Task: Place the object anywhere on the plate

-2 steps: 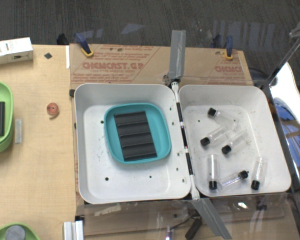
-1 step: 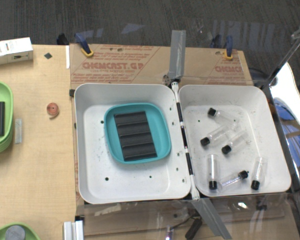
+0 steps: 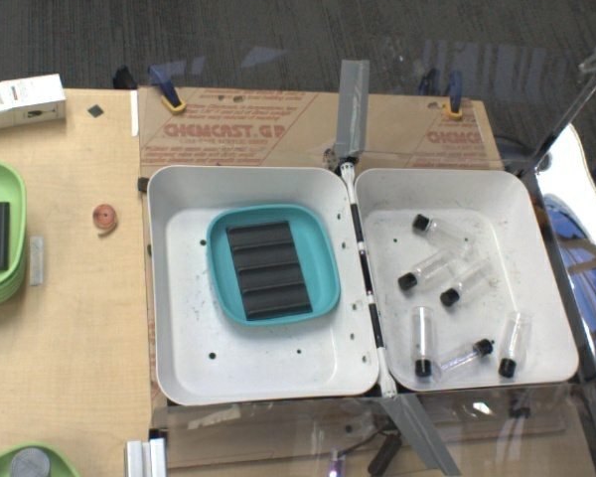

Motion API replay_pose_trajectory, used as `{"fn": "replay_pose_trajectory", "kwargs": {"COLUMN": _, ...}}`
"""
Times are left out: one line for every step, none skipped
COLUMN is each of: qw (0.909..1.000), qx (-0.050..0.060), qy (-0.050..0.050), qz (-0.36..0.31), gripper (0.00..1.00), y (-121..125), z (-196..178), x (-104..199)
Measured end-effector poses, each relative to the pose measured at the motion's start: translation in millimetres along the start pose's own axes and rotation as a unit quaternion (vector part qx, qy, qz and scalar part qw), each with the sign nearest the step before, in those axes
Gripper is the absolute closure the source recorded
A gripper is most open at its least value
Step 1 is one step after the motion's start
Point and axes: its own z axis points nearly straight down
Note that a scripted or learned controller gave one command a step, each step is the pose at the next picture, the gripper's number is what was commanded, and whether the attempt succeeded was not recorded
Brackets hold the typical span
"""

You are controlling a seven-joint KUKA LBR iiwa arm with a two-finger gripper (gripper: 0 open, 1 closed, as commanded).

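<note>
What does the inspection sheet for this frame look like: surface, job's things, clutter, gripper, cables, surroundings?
Surface: wooden bench bearing two white bins, left bin and right bin, side by side on cardboard.
Job's things: teal plate in the left bin, holding a dark ribbed insert; six clear vials with black caps loose in the right bin.
Clutter: green tray at the bench's left edge; small reddish round piece; white box.
Gripper: nothing seen.
Cables: nothing seen.
Surroundings: dark carpet behind the bench; two clamps on the cardboard.
</note>
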Motion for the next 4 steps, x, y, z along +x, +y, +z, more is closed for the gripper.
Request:
{"fn": "replay_pose_trajectory", "kwargs": {"qw": 0.9988, "qx": 0.001, "qy": 0.000, "qz": 0.050, "gripper": 0.00, "y": -0.8, "z": 0.2, "x": -5.9}}
{"fn": "replay_pose_trajectory", "kwargs": {"qw": 0.9959, "qx": 0.001, "qy": 0.000, "qz": 0.090, "gripper": 0.00, "y": 0.2, "z": -0.1, "x": -7.1}}
{"fn": "replay_pose_trajectory", "kwargs": {"qw": 0.9933, "qx": 0.000, "qy": 0.000, "qz": 0.116, "gripper": 0.00, "y": 1.1, "z": 0.0, "x": -6.0}}
{"fn": "replay_pose_trajectory", "kwargs": {"qw": 0.9856, "qx": 0.000, "qy": 0.000, "qz": 0.169, "gripper": 0.00, "y": 0.6, "z": -0.5, "x": -6.6}}
